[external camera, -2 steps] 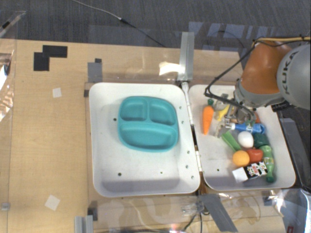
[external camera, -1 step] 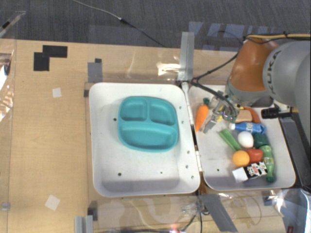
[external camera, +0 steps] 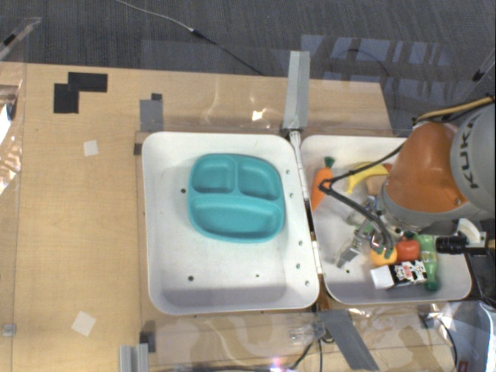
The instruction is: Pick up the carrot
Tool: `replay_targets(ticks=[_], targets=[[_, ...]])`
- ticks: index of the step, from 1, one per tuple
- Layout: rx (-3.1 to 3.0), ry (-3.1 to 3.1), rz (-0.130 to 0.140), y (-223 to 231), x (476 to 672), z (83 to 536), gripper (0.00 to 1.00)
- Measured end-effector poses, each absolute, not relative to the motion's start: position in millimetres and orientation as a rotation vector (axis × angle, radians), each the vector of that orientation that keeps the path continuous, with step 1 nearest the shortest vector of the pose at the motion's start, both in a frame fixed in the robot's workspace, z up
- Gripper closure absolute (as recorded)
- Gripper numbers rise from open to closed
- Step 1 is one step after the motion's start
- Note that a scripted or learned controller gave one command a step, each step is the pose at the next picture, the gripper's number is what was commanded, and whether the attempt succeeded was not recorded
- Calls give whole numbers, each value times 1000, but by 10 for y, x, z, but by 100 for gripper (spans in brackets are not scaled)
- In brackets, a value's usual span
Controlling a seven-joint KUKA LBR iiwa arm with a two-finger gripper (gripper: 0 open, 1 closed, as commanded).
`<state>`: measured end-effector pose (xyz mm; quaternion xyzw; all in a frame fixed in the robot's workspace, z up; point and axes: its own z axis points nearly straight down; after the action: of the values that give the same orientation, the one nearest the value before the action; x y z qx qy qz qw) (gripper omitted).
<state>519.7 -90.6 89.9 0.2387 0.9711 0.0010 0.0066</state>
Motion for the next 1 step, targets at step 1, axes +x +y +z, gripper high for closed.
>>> replay_targets(ticks=[1], targets=[[734,3029,7,-894,5239,1029,100]])
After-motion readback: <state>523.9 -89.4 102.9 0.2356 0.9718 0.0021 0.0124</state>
